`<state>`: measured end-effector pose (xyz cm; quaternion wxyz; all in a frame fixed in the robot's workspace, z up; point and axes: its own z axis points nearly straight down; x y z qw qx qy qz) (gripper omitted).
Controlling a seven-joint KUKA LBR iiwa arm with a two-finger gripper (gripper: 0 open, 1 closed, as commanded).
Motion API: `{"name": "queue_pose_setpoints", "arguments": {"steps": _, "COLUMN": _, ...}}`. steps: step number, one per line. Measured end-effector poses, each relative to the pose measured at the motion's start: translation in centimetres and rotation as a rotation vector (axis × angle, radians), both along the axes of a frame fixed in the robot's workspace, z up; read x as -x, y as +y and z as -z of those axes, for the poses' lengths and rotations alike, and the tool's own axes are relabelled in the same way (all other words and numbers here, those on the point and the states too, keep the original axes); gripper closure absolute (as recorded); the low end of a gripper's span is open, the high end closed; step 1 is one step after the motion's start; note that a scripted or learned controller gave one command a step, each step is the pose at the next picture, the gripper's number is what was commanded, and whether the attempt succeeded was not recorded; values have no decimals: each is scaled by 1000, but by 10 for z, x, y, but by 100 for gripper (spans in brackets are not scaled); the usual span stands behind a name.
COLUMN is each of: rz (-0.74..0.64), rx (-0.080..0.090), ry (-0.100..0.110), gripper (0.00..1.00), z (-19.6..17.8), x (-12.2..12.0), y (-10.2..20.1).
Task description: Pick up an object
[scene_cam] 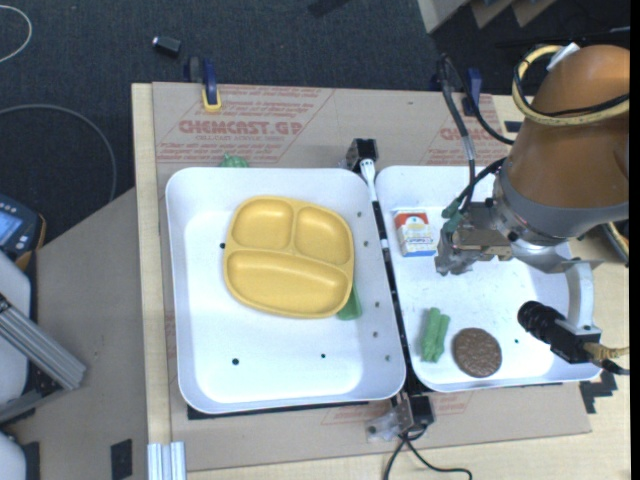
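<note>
Carton [413,232] just beside jaws [450,260]

Bench board [250,118] red print, seemingly "CHEMCAST GP"; rest illegible

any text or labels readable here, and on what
"CHEMCAST G P" in red, on the brown board behind the left bin; its last letters are unsure.
A second red print on the board behind the right bin: too cut off to read.
Small red and white box in the right bin: print too small to read.

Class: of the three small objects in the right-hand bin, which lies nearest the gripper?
The small red-and-white box, just left of the gripper; the green piece and brown disc lie farther.
</note>
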<state>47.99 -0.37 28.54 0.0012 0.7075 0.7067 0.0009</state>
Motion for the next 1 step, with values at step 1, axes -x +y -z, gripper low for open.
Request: {"name": "queue_pose_setpoints", "arguments": {"steps": 1, "rz": -10, "rx": -4, "ry": -8, "gripper": 100, "z": -85, "x": 0, "y": 67}}
